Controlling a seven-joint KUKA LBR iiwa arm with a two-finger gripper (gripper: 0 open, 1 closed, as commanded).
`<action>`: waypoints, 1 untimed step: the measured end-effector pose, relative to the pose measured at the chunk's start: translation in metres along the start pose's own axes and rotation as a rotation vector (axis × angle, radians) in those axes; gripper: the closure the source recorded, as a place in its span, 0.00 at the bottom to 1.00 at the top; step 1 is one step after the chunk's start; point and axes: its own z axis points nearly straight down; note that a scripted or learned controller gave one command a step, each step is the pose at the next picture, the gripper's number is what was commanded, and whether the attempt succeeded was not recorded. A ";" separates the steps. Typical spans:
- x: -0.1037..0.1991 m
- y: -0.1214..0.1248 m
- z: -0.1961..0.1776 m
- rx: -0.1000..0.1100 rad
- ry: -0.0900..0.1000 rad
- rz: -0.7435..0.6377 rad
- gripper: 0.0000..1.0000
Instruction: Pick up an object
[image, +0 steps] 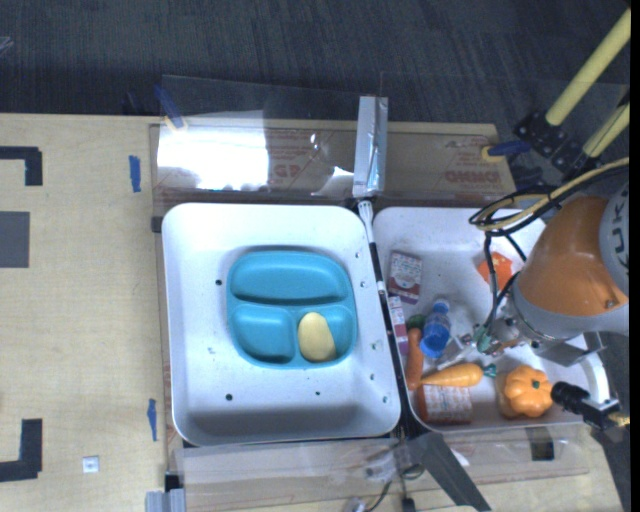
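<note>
The gripper (487, 338) is lowered into the right bin (455, 228), just beside the carrot (453, 376), the blue bottle (435, 331) and the small pumpkin (525, 392). Its grasp cannot be told. A neighbour could be nudged and the pick missed in such clutter.

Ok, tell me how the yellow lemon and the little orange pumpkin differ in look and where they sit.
The lemon is pale yellow, smooth and oval; the pumpkin is orange, squat and ribbed, with a green stem. The lemon lies alone in a compartment of the blue divided tray in the left bin; the pumpkin sits in the right bin among clutter, beside a carrot and close under the arm. Both look like toy produce.
</note>
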 end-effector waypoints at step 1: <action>0.000 0.000 -0.009 -0.001 0.000 0.002 1.00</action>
